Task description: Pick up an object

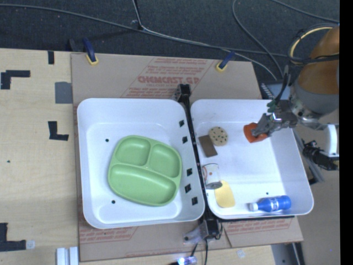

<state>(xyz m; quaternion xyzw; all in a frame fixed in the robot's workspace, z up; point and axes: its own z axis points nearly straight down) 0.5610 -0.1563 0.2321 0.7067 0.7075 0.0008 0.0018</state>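
My gripper (261,128) reaches in from the right over the upper right part of the right bin (287,164). A small orange-red object (252,132) sits between its dark fingers, and the gripper is shut on it. The object hangs close to the bin's back right area. Other loose items in the same bin are a round tan cookie (218,136), a brown flat block (207,145), a small clear cup (212,174), a yellow piece (225,195) and a blue bottle (270,204) lying on its side at the front.
The left bin (91,148) holds a green divided plate (146,169). A black divider (190,148) runs between the two bins. Cables cross the dark floor behind the bench. The arm's grey body (317,87) stands at the right.
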